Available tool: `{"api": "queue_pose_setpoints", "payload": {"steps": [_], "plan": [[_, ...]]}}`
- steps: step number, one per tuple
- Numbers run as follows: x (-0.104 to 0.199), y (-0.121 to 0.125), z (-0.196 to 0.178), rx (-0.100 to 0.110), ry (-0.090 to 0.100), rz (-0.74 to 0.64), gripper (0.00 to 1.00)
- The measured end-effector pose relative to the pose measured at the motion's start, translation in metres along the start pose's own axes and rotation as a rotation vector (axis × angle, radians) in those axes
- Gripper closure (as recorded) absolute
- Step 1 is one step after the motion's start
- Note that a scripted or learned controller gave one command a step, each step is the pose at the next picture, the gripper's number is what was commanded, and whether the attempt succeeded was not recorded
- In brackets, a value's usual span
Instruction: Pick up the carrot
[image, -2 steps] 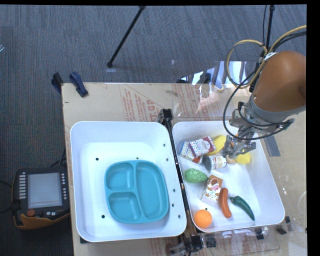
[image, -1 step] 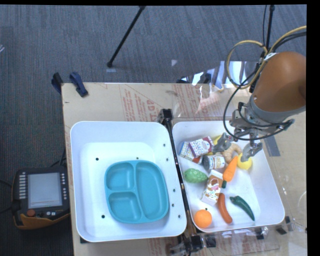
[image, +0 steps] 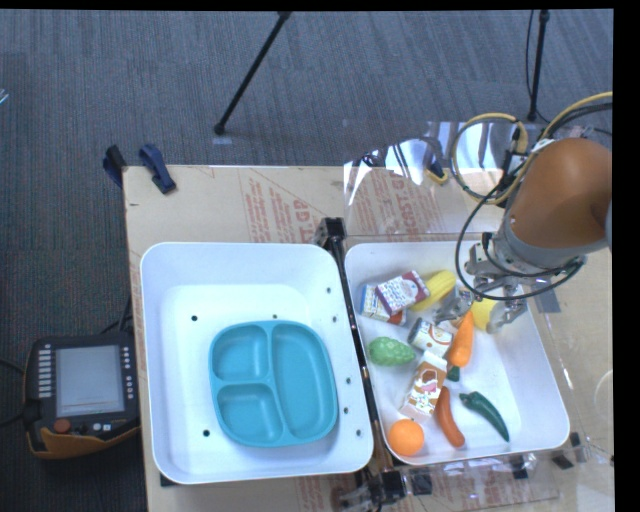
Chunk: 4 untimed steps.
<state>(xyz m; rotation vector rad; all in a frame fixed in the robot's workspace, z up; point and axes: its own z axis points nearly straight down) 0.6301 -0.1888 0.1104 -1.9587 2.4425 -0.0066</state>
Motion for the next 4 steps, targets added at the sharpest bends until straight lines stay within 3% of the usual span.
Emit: {"api": "queue_pose_setpoints", "payload": {"steps": [1, 2, 3, 4], "plan": [[0.008, 0.028, 0.023, -0.010, 0.002, 0.177, 0.00], [0.004, 0.027, 0.013, -0.009, -0.001, 0.173, 1.00], [-0.056, 0.033, -0.039, -0.003, 0.004, 0.453, 1.00], [-0.109, 0.048, -0.078, -0.005, 0.004, 0.642, 1.00]]}}
